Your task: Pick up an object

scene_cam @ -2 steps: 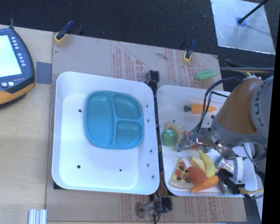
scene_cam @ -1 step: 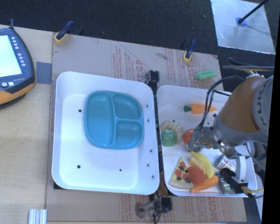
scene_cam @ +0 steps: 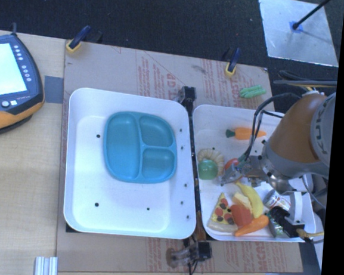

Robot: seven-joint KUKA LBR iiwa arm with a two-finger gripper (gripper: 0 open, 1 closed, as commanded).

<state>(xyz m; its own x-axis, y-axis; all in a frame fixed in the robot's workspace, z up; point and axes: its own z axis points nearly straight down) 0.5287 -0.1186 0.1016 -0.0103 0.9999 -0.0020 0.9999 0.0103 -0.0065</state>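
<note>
Camera view: looks down at a slant on a bench with two shallow white bins side by side.
Left bin: holds one blue divided plate, lying flat toward the bin's far half, with three compartments.
Right bin: holds a heap of toy food, mostly toward its near edge.
Carrot, far: orange with a green top, lying near the far edge of the right bin, apart from the rest.
Green round piece: close to the left wall of the right bin.
Pizza slice: at the near left corner of the right bin, touching a red piece.
Banana: yellow, lying just beyond the red piece.
Carrot, near: orange, along the near edge of the right bin.
Arm: reaches in from the right over the right bin.
Gripper: low over the middle of the right bin, just beside the green round piece and a small red thing; I cannot tell how wide it stands or whether it has hold of anything.
Tablet: on the bench's left edge, outside the bins.
</note>
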